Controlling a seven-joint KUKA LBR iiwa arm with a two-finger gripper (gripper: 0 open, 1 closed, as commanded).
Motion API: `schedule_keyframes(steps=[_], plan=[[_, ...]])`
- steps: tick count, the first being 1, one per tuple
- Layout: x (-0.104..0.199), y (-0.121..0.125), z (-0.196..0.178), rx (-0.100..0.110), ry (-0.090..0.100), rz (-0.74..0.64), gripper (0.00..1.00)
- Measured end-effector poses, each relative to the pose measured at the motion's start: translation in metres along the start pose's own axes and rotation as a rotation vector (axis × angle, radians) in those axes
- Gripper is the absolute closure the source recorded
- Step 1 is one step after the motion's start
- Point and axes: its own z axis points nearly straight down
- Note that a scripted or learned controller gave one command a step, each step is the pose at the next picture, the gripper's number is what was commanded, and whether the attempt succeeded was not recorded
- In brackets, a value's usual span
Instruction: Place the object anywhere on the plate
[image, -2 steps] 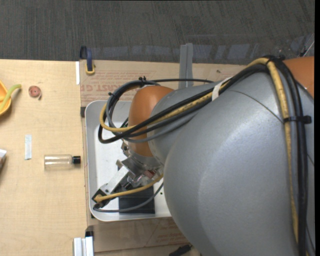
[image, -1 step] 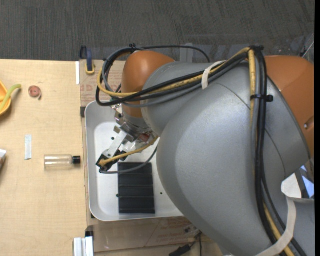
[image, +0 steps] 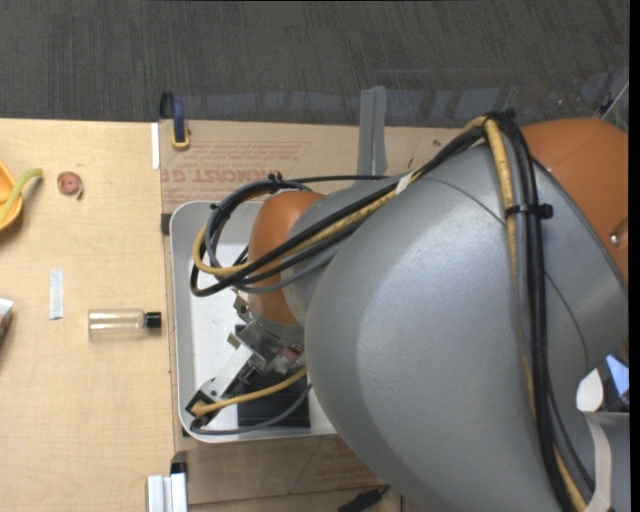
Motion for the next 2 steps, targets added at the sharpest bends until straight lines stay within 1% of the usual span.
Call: schedule_keyframes(steps=[1,2], plan=[[0.09,0.0886,0.0045,0.017,-0.018,0.21,1.0],[0.0912,0.0921,0.0029,0.006,-0.007,0.209,0.0]])
